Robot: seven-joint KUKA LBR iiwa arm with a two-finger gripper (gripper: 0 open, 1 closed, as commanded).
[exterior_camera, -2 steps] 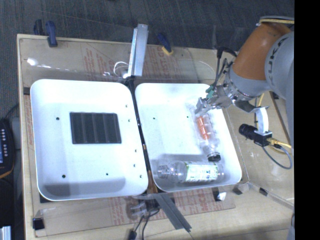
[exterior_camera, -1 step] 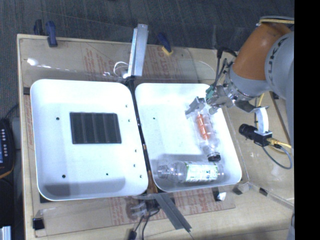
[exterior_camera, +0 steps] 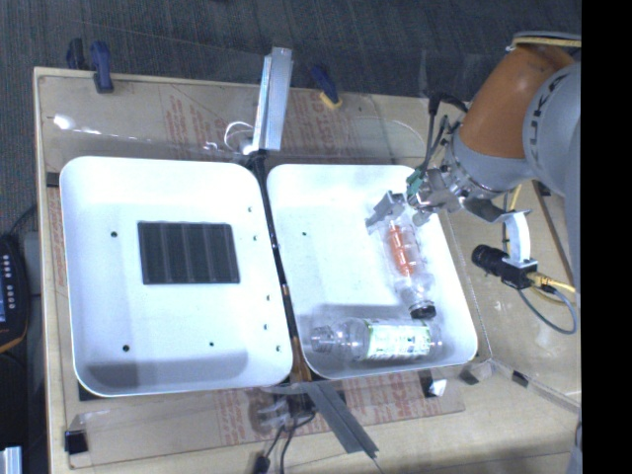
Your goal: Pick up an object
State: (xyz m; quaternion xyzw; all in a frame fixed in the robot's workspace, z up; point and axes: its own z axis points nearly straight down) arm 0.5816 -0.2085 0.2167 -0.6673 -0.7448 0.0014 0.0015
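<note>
— Where's the target?
— Orange-labelled bottle (exterior_camera: 403, 252) lies in the right bin (exterior_camera: 326, 265), just beside my gripper (exterior_camera: 395, 208).
— Jaws?
— Can't tell. I'd centre over the bottle's middle, across its width.

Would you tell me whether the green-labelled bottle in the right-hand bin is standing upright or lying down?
Lying down: the green-labelled bottle rests on its side along the right bin's near wall.

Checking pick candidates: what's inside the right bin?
The right bin holds two clear plastic bottles: one with an orange label near the right wall, one with a green label along the near wall. The gripper covers the bin's far right corner.
</note>
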